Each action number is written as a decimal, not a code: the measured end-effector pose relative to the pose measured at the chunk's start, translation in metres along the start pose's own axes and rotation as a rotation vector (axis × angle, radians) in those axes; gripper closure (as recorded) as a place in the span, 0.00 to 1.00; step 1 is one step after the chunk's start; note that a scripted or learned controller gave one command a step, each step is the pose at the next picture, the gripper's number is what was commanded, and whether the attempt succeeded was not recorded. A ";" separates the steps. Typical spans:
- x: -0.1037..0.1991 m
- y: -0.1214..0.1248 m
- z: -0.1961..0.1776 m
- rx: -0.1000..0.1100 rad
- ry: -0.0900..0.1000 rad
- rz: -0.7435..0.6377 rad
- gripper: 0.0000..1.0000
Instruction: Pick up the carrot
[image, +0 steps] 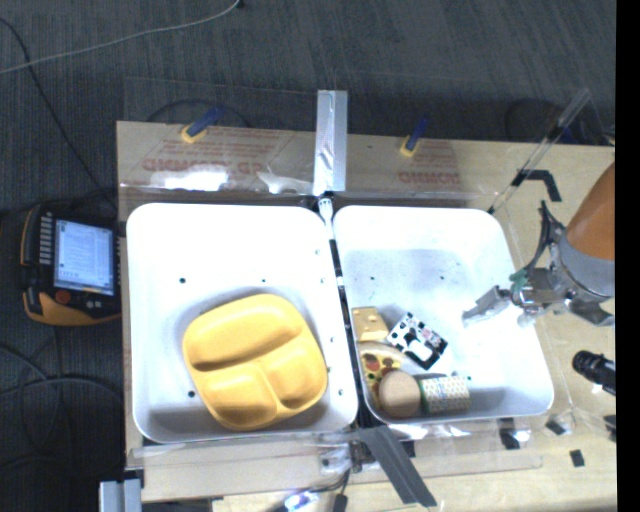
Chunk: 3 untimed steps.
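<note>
- Dark carpet surrounds a wooden bench that bears two shallow white bins side by side, with a metal strip standing upright behind the seam between them.
- Left bin holds a yellow divided tray, lying at a slant in the near half; its three compartments look bare.
- Right bin has its things crowded into the near left corner, against the wall shared with the left bin.
- In that cluster: a tan block at the far end, a black-and-white patterned piece just beside it, a round brownish ball-like thing nearest the front wall, and a speckled can lying on its side, touching the ball.
- Carrot: probably the small yellow-orange piece wedged between the tan block and the brown ball, though it is too small and crowded to be sure.
- Gripper hangs over the right side of the right bin, well apart from the cluster; its fingers look spread, with nothing between them.
- Handheld screen with an orange casing rests on the floor left of the bench.
</note>
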<state>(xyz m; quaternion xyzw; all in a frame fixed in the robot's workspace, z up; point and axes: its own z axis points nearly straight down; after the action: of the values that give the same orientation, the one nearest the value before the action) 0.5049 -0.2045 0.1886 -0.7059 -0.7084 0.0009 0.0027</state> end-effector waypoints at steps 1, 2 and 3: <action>0.057 0.005 -0.020 0.000 -0.002 0.349 0.00; 0.016 0.014 -0.111 -0.001 -0.007 0.948 0.00; 0.064 -0.021 -0.004 0.004 -0.004 1.202 0.00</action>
<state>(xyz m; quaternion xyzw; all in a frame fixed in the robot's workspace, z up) 0.4838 -0.1410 0.1929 -0.9827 -0.1850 0.0049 0.0015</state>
